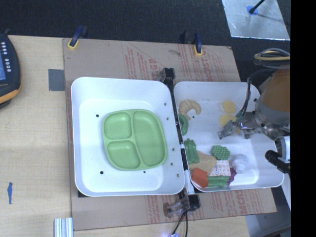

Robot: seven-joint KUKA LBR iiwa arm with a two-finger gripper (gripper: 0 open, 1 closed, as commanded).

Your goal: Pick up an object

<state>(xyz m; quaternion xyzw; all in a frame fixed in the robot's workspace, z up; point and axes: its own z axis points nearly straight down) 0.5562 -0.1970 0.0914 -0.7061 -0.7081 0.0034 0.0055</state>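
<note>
My gripper (234,131) hangs over the right bin (256,181), in its upper right part, open with nothing between its fingers. Two yellow pieces (227,111) lie just above and left of it. A tan croissant (189,107) sits near the bin's upper left corner. Below the gripper lie a green knobbly piece (220,152) and a pale white lump (240,162). Along the bin's left and front side are a green block (190,151), a tan wedge (207,160), a red piece (199,176) and a green bar (217,181).
The left bin (84,147) holds a green divided plate (134,139). A ridge with black clamps (177,127) separates the two bins. The arm's orange band (277,90) is at the right edge. A pendant (7,68) lies far left on the bench.
</note>
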